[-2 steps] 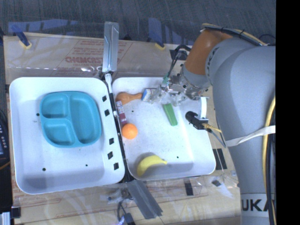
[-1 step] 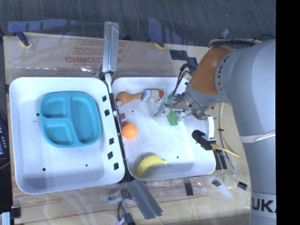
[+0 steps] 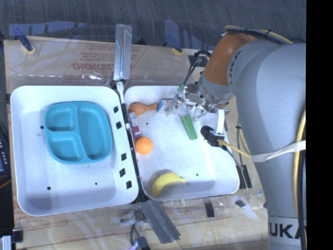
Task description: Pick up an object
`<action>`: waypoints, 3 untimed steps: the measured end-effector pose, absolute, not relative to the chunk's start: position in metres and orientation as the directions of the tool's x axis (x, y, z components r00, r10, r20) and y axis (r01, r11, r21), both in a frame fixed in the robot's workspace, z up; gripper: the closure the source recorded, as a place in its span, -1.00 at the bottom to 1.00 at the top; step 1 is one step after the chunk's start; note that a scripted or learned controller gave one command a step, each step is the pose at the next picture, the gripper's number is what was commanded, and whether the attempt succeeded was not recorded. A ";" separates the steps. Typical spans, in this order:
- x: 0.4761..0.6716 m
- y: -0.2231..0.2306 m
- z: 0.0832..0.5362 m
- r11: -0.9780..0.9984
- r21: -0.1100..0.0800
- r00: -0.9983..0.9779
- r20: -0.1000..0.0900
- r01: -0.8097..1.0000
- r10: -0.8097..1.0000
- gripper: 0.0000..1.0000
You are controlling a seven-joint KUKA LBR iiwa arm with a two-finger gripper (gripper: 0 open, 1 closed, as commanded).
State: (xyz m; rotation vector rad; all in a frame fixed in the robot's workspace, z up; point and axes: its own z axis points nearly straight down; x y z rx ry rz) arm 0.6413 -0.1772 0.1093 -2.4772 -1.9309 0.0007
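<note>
My gripper (image 3: 176, 104) hangs low over the far part of the right bin (image 3: 223, 176). Just to its left lies an orange-brown gourd-shaped toy (image 3: 141, 108), with a small blue-white piece (image 3: 162, 105) between the two. A green stick (image 3: 189, 127) lies just below the gripper, slanting toward the near right. An orange ball (image 3: 144, 146) rests near the bin's left wall. A yellow banana (image 3: 167, 182) lies at the near edge. A thin red pen-like thing (image 3: 135, 125) lies along the left wall. I see nothing held in the gripper.
The left bin (image 3: 31, 191) holds a blue divided plate (image 3: 78, 130). A grey metal bar (image 3: 123, 51) stands at the far end of the divider between the bins. The arm's big grey body fills the right side.
</note>
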 end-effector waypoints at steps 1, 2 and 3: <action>0.586 -0.191 0.092 -0.193 -0.003 0.193 0.000 0.981 0.981 -1.00; 0.586 -0.191 0.101 -0.190 -0.005 0.190 -0.001 0.982 0.982 1.00; 0.577 -0.156 0.203 -0.046 0.001 0.046 0.001 0.999 0.999 1.00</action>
